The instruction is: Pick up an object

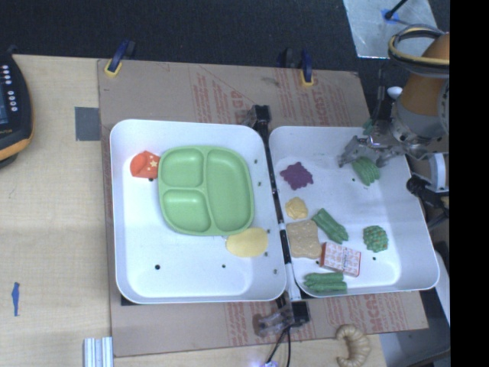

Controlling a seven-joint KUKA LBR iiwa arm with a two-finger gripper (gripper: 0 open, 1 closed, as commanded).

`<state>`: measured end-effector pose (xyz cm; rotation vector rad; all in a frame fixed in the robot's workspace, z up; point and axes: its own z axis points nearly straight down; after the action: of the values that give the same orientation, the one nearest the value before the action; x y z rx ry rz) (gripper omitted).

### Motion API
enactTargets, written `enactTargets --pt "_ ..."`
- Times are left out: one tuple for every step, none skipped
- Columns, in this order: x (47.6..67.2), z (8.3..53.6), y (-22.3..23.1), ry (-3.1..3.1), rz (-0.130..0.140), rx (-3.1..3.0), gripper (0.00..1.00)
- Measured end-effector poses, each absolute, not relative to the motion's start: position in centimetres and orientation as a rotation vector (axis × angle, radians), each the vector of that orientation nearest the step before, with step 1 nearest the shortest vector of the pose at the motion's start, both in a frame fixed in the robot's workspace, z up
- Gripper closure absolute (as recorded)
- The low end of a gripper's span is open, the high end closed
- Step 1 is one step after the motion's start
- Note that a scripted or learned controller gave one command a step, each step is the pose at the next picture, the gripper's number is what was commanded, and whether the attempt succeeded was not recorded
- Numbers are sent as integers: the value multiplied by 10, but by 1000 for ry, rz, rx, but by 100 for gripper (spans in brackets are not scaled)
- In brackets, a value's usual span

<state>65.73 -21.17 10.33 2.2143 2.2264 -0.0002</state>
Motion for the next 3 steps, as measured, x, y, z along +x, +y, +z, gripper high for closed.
enactTargets --pt "656 92 -211 2231 -4 2216 0" --pt "657 104 -212 2235 -6 2212 100" --pt "645 137 -166 2233 -5 2216 100"
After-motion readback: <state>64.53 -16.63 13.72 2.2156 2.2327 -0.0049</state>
